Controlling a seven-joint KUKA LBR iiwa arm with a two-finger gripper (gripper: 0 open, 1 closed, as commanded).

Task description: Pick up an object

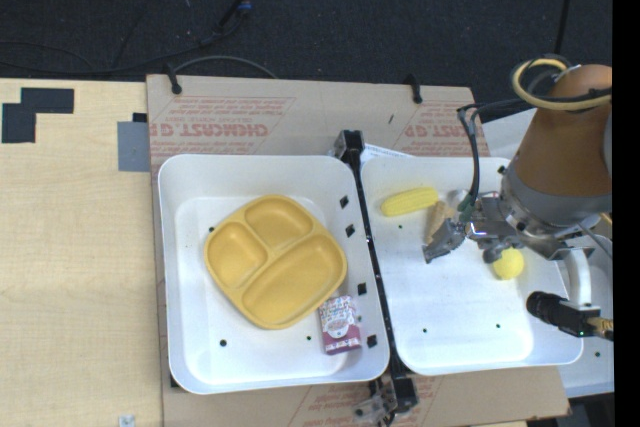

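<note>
While the gripper (440,237) hangs over the middle of the right bin (470,350), I see the corn cob (409,202) just beyond it toward the bin's far edge, long axis running along that edge. The fingers look spread apart, holding nothing. A yellow ball (508,263) sits near the bin's right wall.

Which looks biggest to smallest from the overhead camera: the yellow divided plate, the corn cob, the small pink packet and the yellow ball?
1. Yellow divided plate, by far.
2. Corn cob and small pink packet: too alike to rank.
3. Yellow ball, partly hidden by the arm.
</note>
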